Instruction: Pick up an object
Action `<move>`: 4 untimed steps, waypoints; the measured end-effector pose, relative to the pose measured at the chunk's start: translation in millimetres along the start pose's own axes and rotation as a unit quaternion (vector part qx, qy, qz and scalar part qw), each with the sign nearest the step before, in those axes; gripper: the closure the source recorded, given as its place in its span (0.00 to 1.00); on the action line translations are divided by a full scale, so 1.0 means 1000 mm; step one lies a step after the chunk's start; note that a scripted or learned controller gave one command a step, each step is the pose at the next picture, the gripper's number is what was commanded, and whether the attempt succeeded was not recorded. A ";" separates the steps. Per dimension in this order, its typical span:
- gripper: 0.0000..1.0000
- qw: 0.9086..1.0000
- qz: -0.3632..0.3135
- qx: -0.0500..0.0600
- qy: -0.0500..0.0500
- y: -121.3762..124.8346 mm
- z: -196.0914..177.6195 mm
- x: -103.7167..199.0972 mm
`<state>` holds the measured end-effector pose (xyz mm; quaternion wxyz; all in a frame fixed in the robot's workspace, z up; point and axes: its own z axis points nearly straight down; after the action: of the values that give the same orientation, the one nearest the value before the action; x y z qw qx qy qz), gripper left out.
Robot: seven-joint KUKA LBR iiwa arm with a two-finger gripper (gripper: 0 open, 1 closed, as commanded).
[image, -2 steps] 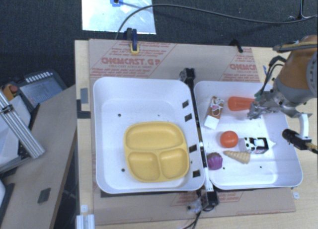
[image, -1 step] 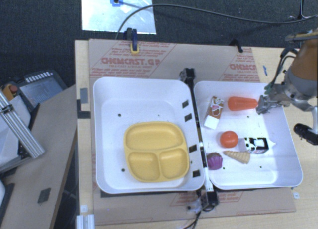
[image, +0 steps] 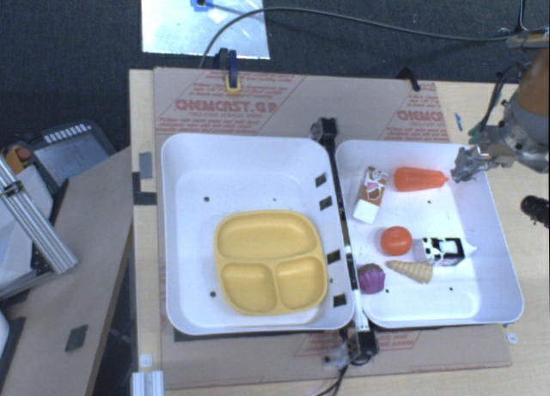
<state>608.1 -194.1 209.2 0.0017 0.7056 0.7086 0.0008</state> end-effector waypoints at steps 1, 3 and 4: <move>1.00 1.000 0.000 -0.001 0.000 0.002 -0.044 0.001; 1.00 1.000 -0.001 0.001 0.001 -0.009 -0.038 0.087; 1.00 1.000 -0.003 0.001 0.002 -0.012 -0.045 0.143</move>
<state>594.9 -50.8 254.1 0.0001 0.7035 0.7107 0.0013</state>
